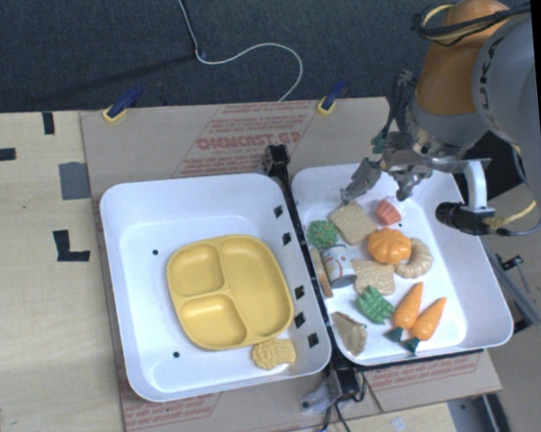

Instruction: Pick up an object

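Your pickable stuff is all piled in the right bin (491,318): an orange pumpkin (389,245) in the middle, a tan bread slice (352,222) and a small red piece (388,213) just above it, a ring-shaped pastry (416,260) touching the pumpkin's right side, two carrots (418,312) lower down, plus green bits (323,233) and a cracker (374,277) crowded near the divider. The left bin (129,270) has a yellow divided plate (228,291) with a corn-like piece (273,353) at its lower edge. The gripper (381,181) hangs spread wide over the right bin's top edge, nothing between its fingers, just above the bread and the red piece.
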Controlling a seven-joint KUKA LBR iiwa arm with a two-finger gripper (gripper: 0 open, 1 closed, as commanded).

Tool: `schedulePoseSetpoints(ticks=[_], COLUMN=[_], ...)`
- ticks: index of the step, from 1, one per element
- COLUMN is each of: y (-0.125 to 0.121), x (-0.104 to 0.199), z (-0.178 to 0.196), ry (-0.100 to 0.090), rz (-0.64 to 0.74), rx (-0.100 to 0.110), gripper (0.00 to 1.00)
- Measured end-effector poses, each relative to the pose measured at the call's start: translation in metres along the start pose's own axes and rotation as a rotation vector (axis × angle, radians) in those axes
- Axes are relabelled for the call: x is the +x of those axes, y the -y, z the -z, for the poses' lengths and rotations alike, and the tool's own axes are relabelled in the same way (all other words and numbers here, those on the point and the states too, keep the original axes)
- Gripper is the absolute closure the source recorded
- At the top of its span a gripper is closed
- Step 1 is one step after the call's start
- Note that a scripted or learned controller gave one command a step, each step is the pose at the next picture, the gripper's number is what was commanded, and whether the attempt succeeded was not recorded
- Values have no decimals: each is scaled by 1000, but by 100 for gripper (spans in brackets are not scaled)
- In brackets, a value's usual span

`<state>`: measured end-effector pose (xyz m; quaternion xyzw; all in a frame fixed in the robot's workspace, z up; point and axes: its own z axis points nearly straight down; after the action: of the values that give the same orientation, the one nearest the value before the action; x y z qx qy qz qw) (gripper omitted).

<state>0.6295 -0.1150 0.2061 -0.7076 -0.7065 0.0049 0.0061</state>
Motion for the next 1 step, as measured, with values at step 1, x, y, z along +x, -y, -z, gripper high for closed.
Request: schedulePoseSetpoints(ticks=[1], y=[-3], x=[0], z=[8], ry=[1], rz=[3], rx=[-14], gripper=[0])
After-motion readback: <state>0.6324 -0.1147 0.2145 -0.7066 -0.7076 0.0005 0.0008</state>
